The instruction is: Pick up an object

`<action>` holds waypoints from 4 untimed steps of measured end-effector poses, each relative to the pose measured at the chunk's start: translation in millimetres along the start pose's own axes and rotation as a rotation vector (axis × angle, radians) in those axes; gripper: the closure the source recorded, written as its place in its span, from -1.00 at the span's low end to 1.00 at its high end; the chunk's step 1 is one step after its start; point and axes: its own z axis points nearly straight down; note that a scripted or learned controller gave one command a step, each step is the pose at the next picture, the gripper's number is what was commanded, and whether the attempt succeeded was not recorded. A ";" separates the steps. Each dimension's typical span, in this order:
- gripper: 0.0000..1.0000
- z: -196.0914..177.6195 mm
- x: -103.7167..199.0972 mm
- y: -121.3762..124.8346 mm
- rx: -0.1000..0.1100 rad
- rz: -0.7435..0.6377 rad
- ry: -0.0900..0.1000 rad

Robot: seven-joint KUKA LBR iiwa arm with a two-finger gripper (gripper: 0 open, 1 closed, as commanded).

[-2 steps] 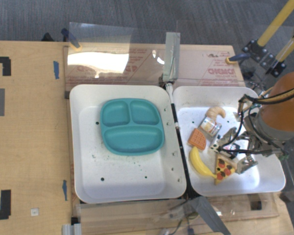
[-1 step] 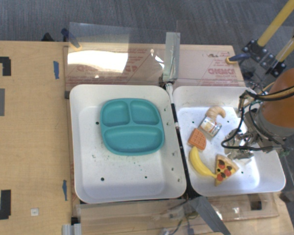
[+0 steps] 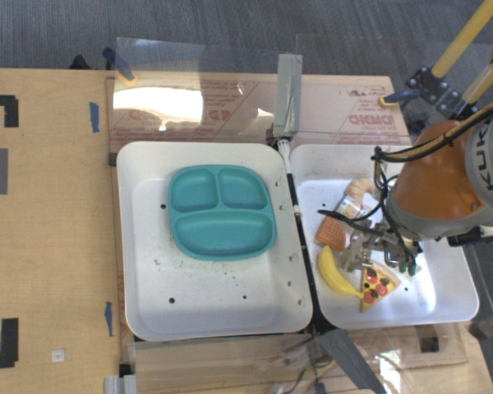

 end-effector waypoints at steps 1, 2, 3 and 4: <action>1.00 -100.2 -15.1 49.2 -0.004 0.105 -0.002; 1.00 -169.5 37.5 74.5 -0.004 0.074 -0.003; 1.00 -177.6 36.3 74.5 -0.003 0.073 -0.005; 1.00 -188.8 34.5 76.4 -0.004 0.071 -0.014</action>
